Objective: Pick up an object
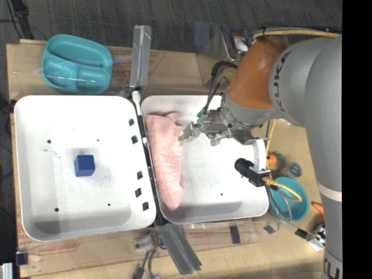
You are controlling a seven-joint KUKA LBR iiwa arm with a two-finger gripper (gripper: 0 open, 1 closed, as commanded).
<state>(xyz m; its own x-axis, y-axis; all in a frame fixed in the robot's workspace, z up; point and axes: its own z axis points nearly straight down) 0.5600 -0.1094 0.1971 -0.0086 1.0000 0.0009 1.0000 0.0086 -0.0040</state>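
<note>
A grey arm's metal two-finger gripper (189, 133) hovers over the right white bin (232, 205), seemingly just beside a rumpled pink cloth (164, 156); its jaw state is unclear. A small blue cube (85, 164) sits in the left white bin (35, 156).

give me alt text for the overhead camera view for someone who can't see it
A grey KUKA arm with an orange band reaches from the right over the right bin, its gripper beside the upper end of a pink cloth lying along that bin's left wall. The left bin holds a small blue cube.
</note>
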